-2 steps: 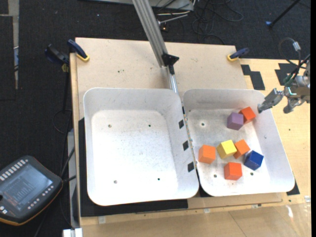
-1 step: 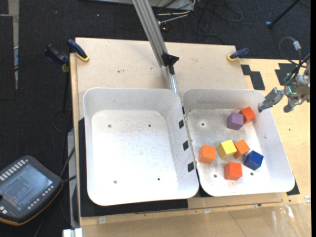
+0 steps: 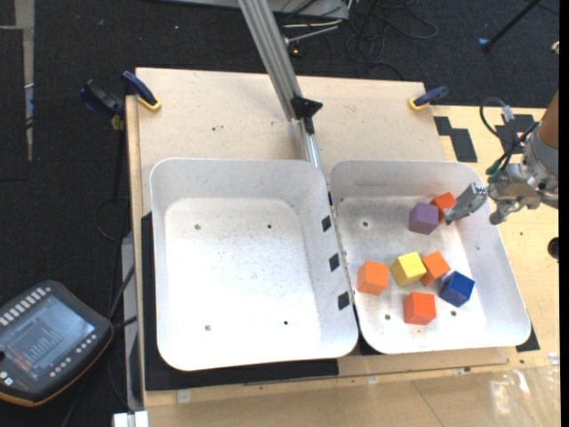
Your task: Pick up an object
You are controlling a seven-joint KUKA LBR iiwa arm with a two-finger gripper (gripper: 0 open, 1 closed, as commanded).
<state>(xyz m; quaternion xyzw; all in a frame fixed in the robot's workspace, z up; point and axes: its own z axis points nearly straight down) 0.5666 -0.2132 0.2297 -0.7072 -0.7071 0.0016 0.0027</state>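
Two white bins sit side by side on a wooden bench [image 3: 240, 105]. The left bin [image 3: 236, 261] has only small dark specks on its floor. The right bin [image 3: 493, 256] holds seven small blocks.

Near the right bin's far right corner sits a purple block [image 3: 424, 217]. Just behind it, touching it, is a small orange-red block [image 3: 444, 204]. These blocks are cubes, so they have no long side. The purple one is turned a little, with a corner pointing toward the bin's near edge.

In the middle of the right bin is a group of five. An orange block [image 3: 373, 277] is nearest the left edge. A yellow block [image 3: 410, 267] is just beside it, and another orange block [image 3: 436, 266] touches the yellow one. A blue block [image 3: 457, 288] sits toward the right edge. A red-orange block [image 3: 420, 308] is closest to the near edge.

The gripper [image 3: 468, 205] reaches in over the bin's right edge. It sits just beside the small orange-red block. Its tips are too small and blurry to tell how they are set. No block can be seen between them.

A grey tablet [image 3: 44, 341] lies off the bench by its near left corner.
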